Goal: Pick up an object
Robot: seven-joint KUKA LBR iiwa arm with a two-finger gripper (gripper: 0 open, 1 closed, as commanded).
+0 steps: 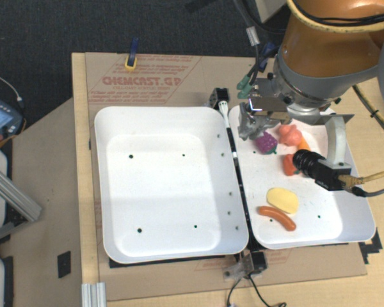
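Note:
My gripper [251, 128] hangs over the far left part of the right bin [326, 226], close to the wall shared with the left bin. A purple knobbly object [266, 144] lies just to its lower right, touching or nearly touching it. Right of that lies a pink object [290, 134], and below it a small orange piece [288, 164]. A yellow oval object [283, 200] and an orange-red sausage shape [278, 217] lie nearer the front of the same bin. Nothing visibly sits in the gripper.
The left bin [166, 184] is to the left of the gripper, on a cardboard sheet [147, 75]. A yellow-and-blue clip [132, 55] stands at the cardboard's far edge. The arm's large orange and grey body [333, 37] overhangs the right bin's far end.

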